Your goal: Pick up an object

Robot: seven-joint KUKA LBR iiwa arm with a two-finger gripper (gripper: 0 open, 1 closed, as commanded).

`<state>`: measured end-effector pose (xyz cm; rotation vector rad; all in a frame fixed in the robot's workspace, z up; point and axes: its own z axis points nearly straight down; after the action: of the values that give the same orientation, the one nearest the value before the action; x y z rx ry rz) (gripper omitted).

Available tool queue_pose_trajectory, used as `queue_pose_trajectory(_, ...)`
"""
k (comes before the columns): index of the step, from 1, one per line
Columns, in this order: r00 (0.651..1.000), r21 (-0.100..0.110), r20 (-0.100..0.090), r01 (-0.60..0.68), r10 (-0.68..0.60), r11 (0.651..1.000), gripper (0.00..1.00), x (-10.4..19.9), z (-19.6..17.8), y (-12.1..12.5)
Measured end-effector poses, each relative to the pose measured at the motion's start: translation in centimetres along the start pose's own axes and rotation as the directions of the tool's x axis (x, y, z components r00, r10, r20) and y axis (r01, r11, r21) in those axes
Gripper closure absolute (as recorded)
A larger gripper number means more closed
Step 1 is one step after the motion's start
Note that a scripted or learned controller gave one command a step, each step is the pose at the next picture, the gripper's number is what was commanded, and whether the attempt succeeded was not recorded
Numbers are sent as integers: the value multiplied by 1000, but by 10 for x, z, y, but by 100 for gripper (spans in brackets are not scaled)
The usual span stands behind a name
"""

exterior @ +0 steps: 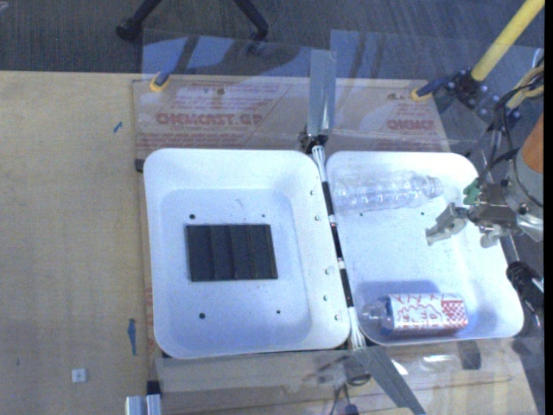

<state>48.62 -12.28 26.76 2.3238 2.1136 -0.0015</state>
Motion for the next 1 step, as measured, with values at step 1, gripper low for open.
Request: queue_pose_trajectory(1, 948, 0, 1, -318, 318, 948, 0, 80, -54, -10)
